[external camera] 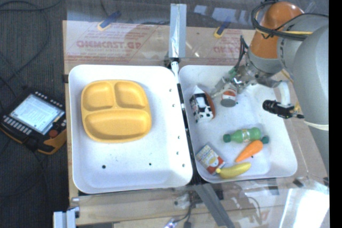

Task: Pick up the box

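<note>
A small red and yellow box (208,157) lies flat near the front left corner of the right bin (278,168), beside a banana (233,170). A black-and-white cow-patterned carton (201,107) stands against this bin's left wall. My gripper (233,84) hangs low over the back of the right bin, just above a small red and white can (228,97). It is well behind the box and to the right of the carton. Nothing shows in its grasp.
A green bottle (243,136) and a carrot (250,150) lie in the right bin between the gripper and the box. The left bin (107,168) holds a yellow divided plate (116,110). A black fitting (278,108) juts from the arm over the right bin's right side.
</note>
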Controlling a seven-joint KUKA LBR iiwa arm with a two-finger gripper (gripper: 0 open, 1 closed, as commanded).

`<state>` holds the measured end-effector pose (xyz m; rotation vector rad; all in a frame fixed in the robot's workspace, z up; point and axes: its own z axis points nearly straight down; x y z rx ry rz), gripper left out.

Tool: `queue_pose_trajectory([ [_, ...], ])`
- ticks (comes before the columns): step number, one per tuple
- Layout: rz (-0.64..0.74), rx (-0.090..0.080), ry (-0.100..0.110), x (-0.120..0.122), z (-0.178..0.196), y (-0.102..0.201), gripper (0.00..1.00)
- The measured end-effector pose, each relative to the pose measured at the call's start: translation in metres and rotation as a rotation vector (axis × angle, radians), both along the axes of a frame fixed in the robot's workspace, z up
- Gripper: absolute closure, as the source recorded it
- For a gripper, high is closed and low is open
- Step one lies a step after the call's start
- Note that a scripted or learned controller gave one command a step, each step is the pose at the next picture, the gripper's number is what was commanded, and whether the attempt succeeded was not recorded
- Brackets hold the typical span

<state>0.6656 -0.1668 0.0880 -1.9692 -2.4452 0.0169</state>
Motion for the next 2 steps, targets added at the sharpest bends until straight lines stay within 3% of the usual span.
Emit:
queue_pose_trajectory([
  [1,0.005,-0.002,-0.019,0.0056,0.0122,0.0031,1.00],
  [2,0.005,-0.002,-0.019,0.0056,0.0122,0.0032,0.00],
])
